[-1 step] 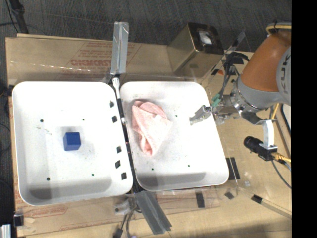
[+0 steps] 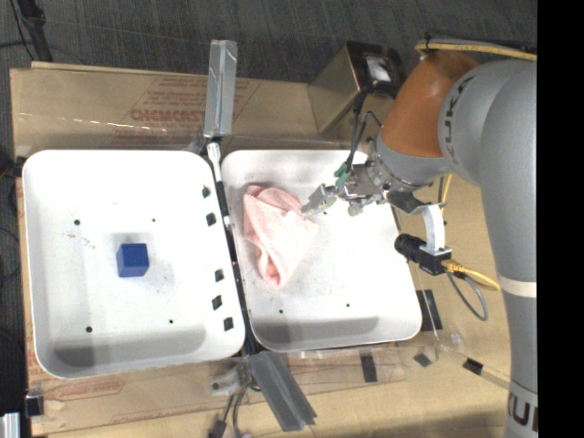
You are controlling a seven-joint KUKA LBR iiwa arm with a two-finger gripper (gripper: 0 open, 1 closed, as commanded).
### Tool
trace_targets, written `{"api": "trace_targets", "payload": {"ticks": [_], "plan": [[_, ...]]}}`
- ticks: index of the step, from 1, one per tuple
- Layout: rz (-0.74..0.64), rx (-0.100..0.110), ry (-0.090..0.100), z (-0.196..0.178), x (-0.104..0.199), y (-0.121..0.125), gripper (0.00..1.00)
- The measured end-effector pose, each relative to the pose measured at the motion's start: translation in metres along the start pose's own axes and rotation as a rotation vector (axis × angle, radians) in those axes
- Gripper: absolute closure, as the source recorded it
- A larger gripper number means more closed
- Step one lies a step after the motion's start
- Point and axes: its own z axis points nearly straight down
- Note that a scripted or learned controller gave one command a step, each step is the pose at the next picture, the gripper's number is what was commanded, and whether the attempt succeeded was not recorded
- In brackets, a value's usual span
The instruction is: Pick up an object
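A crumpled pink cloth [image 2: 274, 231] lies in the left part of the right bin [image 2: 365, 308]. A small blue cube [image 2: 133, 259] sits in the left bin [image 2: 109, 336], left of its middle. My gripper [image 2: 315, 203] reaches in from the right and hovers at the cloth's upper right edge, its fingertips close to or touching the fabric. No object is seen held between the fingers.
The divider between the two bins [image 2: 224, 245] carries several black clips. A grey metal post [image 2: 220, 85] stands behind the bins. A brown box [image 2: 351, 76] sits beyond the right bin. Cardboard underlies both bins.
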Motion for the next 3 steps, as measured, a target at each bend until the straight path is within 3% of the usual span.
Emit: {"api": "trace_targets", "payload": {"ticks": [1, 2, 3], "plan": [[0.002, -0.006, -0.001, 0.089, 0.035, 0.064, 0.00], [-0.004, -0.004, 0.000, 0.079, 0.036, 0.064, 1.00], [-0.119, -0.006, -0.002, -0.012, 0.067, 0.077, 1.00]]}}
